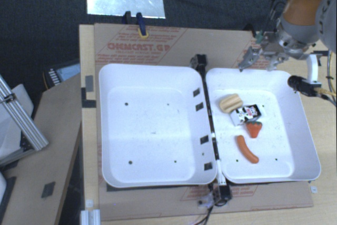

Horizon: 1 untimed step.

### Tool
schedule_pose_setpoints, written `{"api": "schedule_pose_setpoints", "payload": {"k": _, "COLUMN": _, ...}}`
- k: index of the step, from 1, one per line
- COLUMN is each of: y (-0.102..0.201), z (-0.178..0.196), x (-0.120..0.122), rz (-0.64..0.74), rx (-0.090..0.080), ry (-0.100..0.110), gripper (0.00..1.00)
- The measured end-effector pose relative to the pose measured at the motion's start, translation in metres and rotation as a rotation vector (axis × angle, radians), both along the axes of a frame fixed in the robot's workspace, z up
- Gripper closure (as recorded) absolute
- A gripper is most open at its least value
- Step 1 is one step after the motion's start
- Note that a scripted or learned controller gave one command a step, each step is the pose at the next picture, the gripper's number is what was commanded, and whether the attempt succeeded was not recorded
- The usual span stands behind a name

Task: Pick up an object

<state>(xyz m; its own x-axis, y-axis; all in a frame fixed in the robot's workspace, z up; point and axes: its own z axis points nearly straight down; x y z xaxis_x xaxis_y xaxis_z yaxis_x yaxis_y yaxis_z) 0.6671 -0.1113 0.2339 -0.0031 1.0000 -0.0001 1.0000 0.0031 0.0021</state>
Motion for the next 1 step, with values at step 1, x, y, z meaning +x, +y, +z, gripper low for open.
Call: {"api": "schedule_pose_setpoints", "payload": {"k": 1, "y": 0.0003, "z": 0.0113, "x": 0.0009, "rz": 0.003, "rx": 0.0, "ry": -0.004, "gripper": 1.0}}
